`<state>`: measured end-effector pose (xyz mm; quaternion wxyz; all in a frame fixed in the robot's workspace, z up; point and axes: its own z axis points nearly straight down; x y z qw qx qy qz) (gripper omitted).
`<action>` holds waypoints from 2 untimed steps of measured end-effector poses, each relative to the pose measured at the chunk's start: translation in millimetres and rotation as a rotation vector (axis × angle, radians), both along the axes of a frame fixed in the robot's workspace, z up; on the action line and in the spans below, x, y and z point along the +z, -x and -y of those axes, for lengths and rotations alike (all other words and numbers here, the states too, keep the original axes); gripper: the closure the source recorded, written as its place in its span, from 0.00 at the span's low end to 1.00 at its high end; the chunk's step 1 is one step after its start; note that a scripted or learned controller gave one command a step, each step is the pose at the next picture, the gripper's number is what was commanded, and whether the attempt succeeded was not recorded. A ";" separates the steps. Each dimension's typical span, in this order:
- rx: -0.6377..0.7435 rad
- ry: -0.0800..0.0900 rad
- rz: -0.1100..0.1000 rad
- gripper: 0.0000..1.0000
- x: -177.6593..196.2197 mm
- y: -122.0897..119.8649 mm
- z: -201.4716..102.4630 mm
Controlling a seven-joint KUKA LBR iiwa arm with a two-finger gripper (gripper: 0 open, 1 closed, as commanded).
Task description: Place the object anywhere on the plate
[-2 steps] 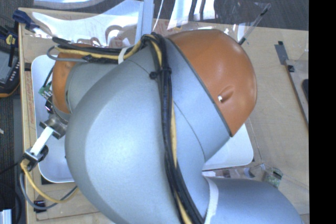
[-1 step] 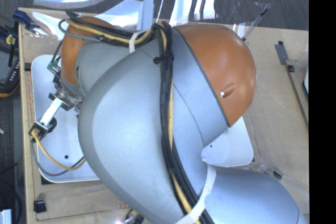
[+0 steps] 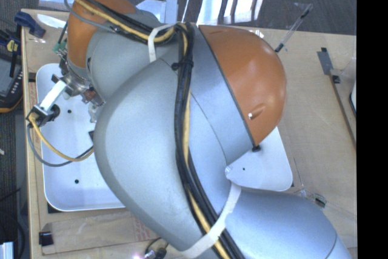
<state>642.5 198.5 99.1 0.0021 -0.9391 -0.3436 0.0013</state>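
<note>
Because the grey arm sprawls across nearly the whole bench, its bulk hides most of both bins, and where the object and the plate lie cannot be told. At the far end of the arm, below a rounded orange band, the gripper hangs over the upper part of the left bin; whether it is open or closed cannot be told, nor whether anything sits in it. Just to the gripper's left, a short white-and-black fitting juts out over the bin's rim, and from it a yellow cable loops downward across the bin floor and back under the arm. Below the gripper, bare white bin floor shows with two small dark specks on it. Well to the gripper's right, past a second, larger orange dome, a corner of the right bin peeks out. A black cable bundle runs along the arm, held by a white strap.
</note>
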 end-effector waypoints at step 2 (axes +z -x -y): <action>-0.173 0.004 -0.002 0.00 -8.5 76.7 -3.8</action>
